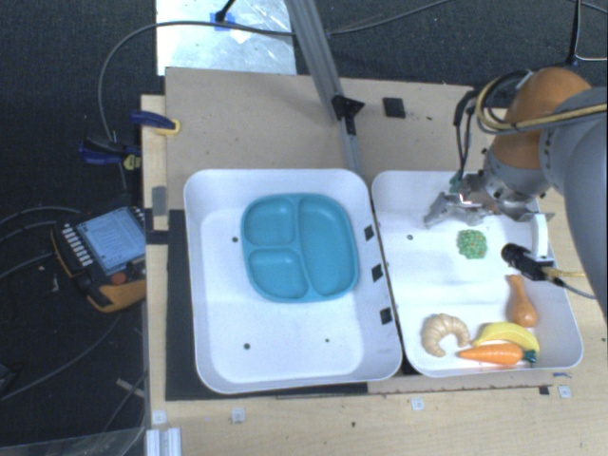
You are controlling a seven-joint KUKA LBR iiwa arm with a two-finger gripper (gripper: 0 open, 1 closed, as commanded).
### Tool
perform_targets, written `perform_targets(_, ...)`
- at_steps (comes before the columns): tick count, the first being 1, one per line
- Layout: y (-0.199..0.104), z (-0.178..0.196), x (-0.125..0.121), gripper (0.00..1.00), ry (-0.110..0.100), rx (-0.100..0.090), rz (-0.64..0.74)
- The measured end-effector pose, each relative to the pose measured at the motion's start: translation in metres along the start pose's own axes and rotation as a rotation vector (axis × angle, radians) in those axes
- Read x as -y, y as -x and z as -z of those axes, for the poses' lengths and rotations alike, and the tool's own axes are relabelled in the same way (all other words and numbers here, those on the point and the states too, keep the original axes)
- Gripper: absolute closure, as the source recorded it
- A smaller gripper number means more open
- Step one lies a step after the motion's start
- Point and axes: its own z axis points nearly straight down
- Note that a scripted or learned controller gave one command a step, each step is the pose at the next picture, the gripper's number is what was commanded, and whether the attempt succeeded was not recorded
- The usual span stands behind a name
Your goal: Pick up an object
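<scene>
The gripper [463,207] hangs low over the right bin [418,283], fingers spread wide, holding nothing. A green broccoli piece [471,244] lies just below it. A croissant [445,332], banana [508,334], carrot [492,354] and drumstick [520,302] cluster toward the bin's near right corner. A blue plate [300,247] sits in the left bin [218,340].

Plate [300,247] in left bin [214,350]; food in right bin [399,255].

Two white bins [285,350] on the bench [237,112]. One blue divided plate [299,245], far left of the claw [461,207]. Below the claw: one green broccoli [471,244], one croissant [445,332], one banana [508,333], one carrot [492,354], one chicken drumstick [520,302]
</scene>
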Motion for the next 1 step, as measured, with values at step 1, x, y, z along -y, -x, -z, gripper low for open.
perform_targets(1,0.0003,0.0142,-0.0022,1.0,0.008,0.002,0.002)
